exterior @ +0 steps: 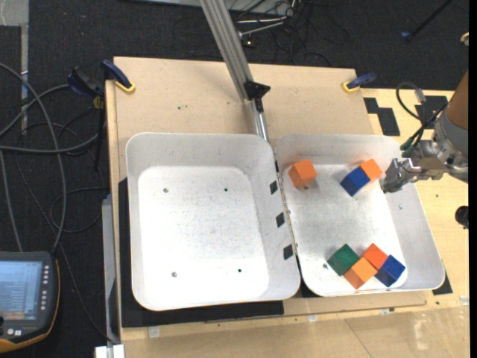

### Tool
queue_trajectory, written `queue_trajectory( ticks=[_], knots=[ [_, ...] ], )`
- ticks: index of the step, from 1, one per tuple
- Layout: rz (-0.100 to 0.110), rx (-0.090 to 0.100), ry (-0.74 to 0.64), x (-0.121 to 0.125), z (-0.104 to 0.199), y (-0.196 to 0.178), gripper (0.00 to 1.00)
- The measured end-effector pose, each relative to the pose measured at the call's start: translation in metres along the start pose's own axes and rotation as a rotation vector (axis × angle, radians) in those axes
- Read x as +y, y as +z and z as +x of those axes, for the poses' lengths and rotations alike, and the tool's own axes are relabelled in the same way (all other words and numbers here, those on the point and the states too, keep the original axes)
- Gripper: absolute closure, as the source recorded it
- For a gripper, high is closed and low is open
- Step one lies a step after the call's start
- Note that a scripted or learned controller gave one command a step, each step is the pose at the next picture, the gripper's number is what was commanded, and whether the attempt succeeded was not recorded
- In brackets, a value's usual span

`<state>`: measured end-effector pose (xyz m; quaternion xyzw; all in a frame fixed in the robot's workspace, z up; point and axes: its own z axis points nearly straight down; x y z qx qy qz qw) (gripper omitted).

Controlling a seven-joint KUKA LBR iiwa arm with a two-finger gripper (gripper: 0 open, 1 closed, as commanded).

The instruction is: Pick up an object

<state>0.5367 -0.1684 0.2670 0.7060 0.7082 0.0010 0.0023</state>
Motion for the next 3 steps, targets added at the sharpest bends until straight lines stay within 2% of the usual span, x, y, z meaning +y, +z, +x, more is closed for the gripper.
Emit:
queue_trajectory(
  ticks=[1, 3],
  knots=[
    [0.005, 0.003, -0.005, 0.012, 0.051, 0.011, 1.0],
    [0.002, 0.002, -0.005, 0.068, 0.144, 0.02, 1.0]
  ],
)
